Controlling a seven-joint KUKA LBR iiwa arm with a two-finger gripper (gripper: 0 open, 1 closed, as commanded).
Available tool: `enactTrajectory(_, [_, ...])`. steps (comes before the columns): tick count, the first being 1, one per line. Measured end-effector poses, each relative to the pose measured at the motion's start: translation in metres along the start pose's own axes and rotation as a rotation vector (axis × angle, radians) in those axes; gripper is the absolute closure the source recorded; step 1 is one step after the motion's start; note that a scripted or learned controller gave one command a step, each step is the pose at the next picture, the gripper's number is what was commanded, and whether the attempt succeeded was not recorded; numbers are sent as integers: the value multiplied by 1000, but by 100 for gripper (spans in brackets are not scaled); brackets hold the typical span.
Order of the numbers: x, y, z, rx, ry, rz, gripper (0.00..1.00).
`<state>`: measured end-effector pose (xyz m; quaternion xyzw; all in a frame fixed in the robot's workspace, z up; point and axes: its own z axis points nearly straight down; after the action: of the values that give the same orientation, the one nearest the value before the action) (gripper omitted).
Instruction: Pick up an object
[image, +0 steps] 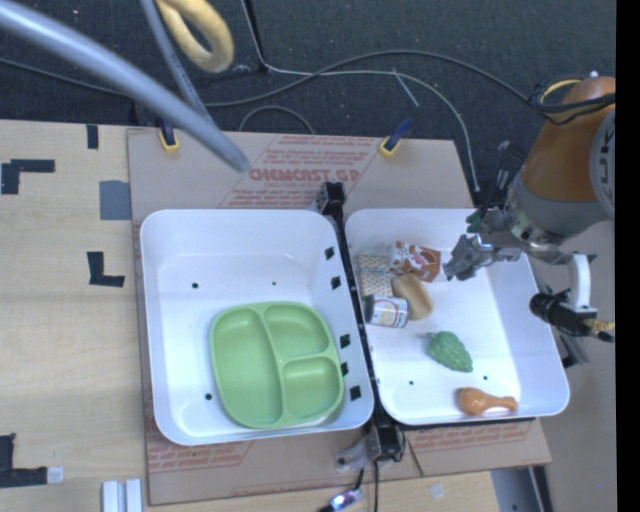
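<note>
The gripper hangs at the upper right of the right bin; whether its jaws are apart or together cannot be told. Just to its left lies the brown-and-white packet, its long axis roughly level across the frame, the nearest of 5 objects.

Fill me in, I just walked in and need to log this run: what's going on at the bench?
A grey arm with an orange band reaches in from the right, its gripper above the upper part of the right bin, near a brown-and-white packet. Nothing is visibly held. That bin also has a small can, a green toy and an orange drumstick. The left bin holds a green divided plate.
</note>
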<state>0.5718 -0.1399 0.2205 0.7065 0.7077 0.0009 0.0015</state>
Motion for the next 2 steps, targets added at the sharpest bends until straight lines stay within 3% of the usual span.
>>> enactTrajectory(2, [88, -20, 3, 6, 2, -3, 100])
